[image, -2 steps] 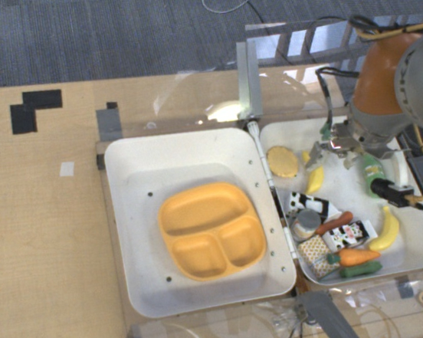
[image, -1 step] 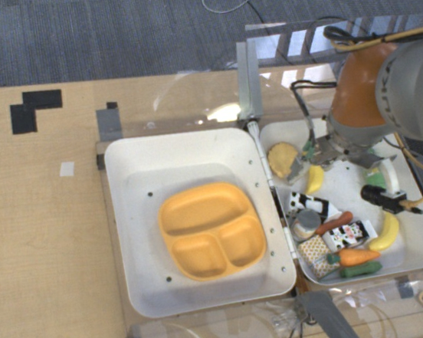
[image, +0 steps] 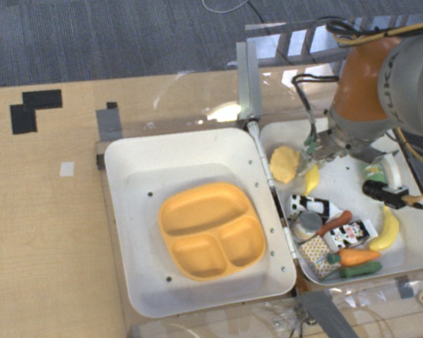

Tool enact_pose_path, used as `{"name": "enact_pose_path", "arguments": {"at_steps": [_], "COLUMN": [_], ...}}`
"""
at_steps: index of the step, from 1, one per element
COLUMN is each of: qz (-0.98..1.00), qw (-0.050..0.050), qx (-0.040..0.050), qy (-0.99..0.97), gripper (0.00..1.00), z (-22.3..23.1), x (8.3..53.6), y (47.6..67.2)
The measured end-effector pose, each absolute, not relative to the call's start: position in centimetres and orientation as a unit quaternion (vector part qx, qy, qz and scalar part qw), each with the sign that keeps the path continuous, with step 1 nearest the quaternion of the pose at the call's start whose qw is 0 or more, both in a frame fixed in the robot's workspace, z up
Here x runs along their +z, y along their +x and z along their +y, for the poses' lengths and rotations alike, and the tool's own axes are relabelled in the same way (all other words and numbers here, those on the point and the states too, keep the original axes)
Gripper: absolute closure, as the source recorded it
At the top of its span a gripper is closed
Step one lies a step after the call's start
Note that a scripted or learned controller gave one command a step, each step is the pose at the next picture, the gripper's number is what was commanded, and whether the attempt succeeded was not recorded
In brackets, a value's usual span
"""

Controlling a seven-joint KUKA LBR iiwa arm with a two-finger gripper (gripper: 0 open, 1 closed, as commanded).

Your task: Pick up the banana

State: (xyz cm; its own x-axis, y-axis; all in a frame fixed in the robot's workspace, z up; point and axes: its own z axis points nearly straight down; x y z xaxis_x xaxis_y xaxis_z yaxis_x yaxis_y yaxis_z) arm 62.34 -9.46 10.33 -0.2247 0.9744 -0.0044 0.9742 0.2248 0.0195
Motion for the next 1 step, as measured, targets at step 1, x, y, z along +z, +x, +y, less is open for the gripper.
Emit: {"name": "enact_pose_path", "arguments": {"at_steps": [1], "qz": [0.86], "qw": [0.003], "qx": [0.0017], "qy": [0.511], "gripper": [1.0], "z": [-9.71], "x": [17.78], "y": [63.85]}}
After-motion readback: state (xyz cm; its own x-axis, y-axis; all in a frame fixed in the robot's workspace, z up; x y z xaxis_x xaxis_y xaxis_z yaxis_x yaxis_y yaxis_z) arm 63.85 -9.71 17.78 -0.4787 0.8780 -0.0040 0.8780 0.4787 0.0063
